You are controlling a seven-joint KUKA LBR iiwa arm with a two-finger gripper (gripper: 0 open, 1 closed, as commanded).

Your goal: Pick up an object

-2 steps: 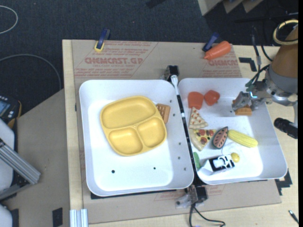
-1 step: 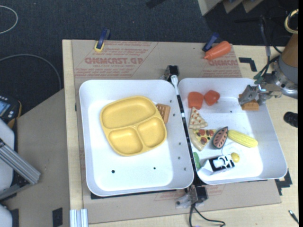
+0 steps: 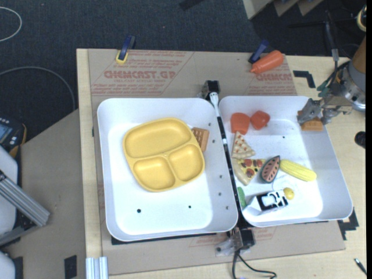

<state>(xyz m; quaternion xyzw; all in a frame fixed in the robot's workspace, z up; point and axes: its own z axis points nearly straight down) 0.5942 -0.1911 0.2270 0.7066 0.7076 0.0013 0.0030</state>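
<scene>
The gripper sits at the right bin's far right rim, its fingers closed on a small orange piece. In the bin lie two red pieces, pizza slices, a watermelon slice, a corn cob and a black-and-white item. The left bin holds a yellow divided tray.

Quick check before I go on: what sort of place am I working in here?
Probably a robot lab test bench: two white bins clamped on a cardboard-covered board, toy food such as a plastic corn cob, and loose cables on dark carpet.
</scene>
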